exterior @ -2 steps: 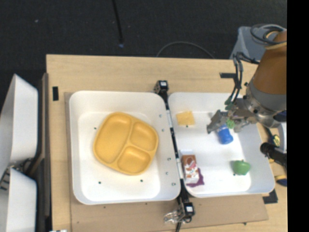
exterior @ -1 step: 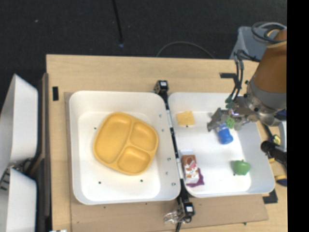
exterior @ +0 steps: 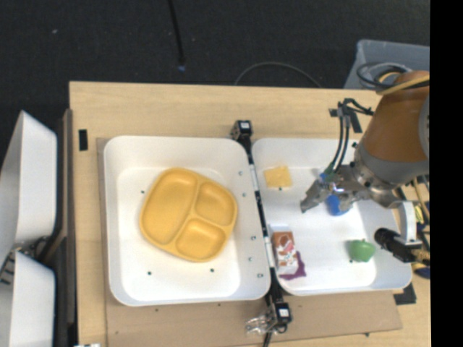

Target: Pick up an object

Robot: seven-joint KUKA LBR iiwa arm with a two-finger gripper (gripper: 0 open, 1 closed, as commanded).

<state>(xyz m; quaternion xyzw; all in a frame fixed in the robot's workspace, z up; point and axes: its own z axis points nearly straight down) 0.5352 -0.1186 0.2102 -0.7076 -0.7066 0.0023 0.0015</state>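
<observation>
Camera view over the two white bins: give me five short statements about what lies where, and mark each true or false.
1. The yellow divided plastic plate lies in the left bin. True.
2. The green rounded object lies in the left bin. False: it lies in the right bin.
3. The small yellow square block lies in the right bin. True.
4. The snack packet rests on the plate. False: it lies near the right bin's left wall.
5. The claw hovers over the plate. False: it is over the right bin, at a blue object.
</observation>
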